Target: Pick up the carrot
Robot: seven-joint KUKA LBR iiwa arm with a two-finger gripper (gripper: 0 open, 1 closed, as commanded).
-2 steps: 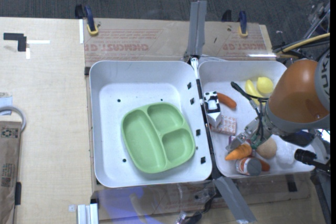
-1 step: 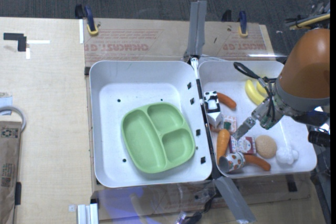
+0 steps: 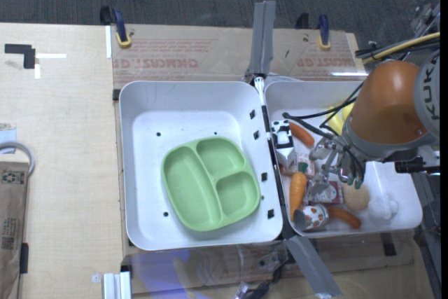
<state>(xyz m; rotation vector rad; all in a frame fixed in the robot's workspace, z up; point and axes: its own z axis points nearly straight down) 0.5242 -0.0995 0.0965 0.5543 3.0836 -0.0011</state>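
- Over the right bin (image 3: 413, 217) hangs the grey arm with its orange band (image 3: 383, 108), and the gripper (image 3: 329, 168) reaches down among the clutter; whether it is spread or pressed together, I cannot tell.
- Just left of the gripper lies the carrot (image 3: 297, 190), standing roughly on end near the bin's left wall, with nothing gripping it as far as can be seen.
- Crowded around the carrot: a second orange piece (image 3: 302, 134) above it, a black-and-white toy (image 3: 281, 133) by the dividing wall, a round printed can (image 3: 313, 216) touching its lower end, and another orange item (image 3: 344, 217) beside the can.
- A pale rounded object (image 3: 358, 200) and a white lump (image 3: 386, 205) sit toward the bin's lower right.
- Dark cables (image 3: 315, 115) run from the arm across the bin's upper part.
- Beside it, the left bin (image 3: 140, 150) holds a green divided plate (image 3: 210, 182) with three compartments.
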